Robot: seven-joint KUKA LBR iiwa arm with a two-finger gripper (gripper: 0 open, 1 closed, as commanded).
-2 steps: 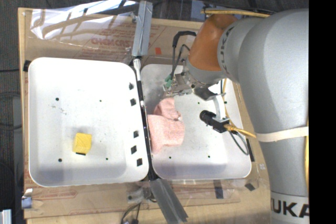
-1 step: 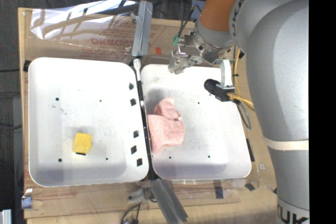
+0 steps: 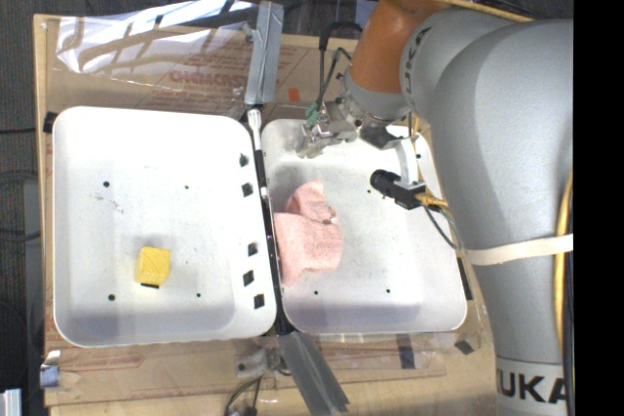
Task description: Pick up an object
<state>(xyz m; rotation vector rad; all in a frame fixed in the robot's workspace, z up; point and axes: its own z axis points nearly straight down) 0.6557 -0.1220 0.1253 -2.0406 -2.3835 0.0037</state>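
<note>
1. The arm (image 3: 487, 112), grey with an orange band, reaches in from the right and covers much of the right bin's far right side. Its wrist hangs over the far corner of that bin.
2. The bench (image 3: 146, 78) bears two white bins side by side. The left bin (image 3: 97, 161) and the right bin (image 3: 429, 307) touch along a middle seam.
3. A pink cloth (image 3: 307, 234) lies crumpled in the right bin, against the left wall, near the seam. Nothing touches it, so it is not picked.
4. A yellow block (image 3: 153, 266) sits on the floor of the left bin, toward the near side, well apart from the arm. Also untouched.
5. The gripper (image 3: 322, 133) is at the far left corner of the right bin, above or at the rim, just beyond the cloth. It looks like small metal parts from here; I cannot tell how it is set or whether anything is in it, though likely nothing, since both objects lie in plain sight in the bins.
6. Progress, as I judge it: the pick is not done. What is left is the approach down to an object, the grasp and the lift. The cloth is the nearer candidate.
</note>
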